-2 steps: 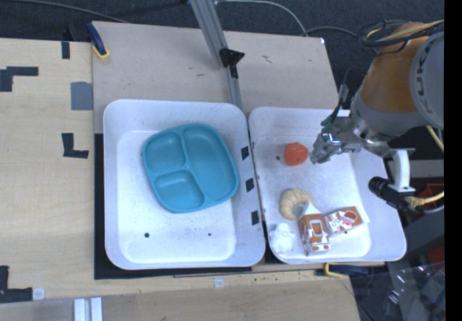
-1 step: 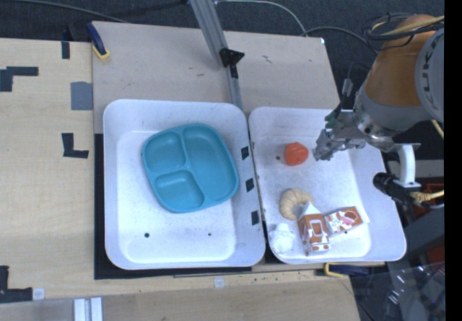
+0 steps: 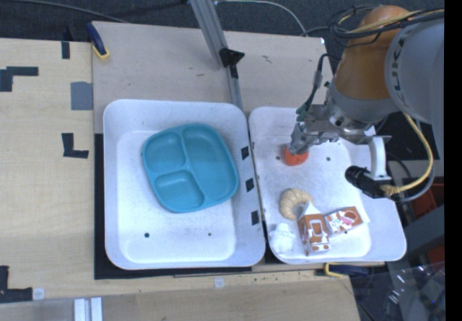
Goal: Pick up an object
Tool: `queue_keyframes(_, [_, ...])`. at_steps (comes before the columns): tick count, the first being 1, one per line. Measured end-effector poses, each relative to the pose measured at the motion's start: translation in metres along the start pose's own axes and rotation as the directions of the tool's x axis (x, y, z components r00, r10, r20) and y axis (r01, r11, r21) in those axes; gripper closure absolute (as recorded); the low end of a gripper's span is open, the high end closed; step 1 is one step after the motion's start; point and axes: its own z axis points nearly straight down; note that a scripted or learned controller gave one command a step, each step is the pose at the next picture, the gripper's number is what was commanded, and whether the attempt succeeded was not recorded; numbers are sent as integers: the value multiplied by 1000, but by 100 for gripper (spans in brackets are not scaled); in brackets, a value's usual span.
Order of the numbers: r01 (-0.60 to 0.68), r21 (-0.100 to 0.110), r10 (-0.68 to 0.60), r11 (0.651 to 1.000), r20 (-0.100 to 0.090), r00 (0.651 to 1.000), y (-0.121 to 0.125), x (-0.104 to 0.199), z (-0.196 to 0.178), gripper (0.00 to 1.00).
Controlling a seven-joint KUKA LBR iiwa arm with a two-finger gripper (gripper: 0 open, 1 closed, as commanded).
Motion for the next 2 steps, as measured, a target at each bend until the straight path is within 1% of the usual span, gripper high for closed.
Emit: queue_keyframes(2, [0,3,0,1000,0,1000,-2,100,14,100])
